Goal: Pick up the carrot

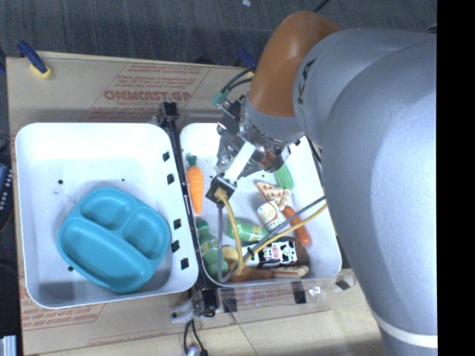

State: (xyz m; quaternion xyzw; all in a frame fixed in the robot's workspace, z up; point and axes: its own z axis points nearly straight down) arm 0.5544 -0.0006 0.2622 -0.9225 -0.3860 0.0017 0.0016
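While the gripper [254, 162] hangs over the right bin [199, 141], the carrot [195, 188] lies unlifted against that bin's left wall.
Nothing of the pick appears done; whether the gripper is spread or pressed together cannot be told.

carrot [195, 188] — tight to bin wall [183, 143] | green toys [211, 249] below | bare floor [204, 141] above

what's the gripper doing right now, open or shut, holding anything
Gripper: cannot be told. It hangs over the right bin; the carrot lies by that bin's left wall, apart from it.
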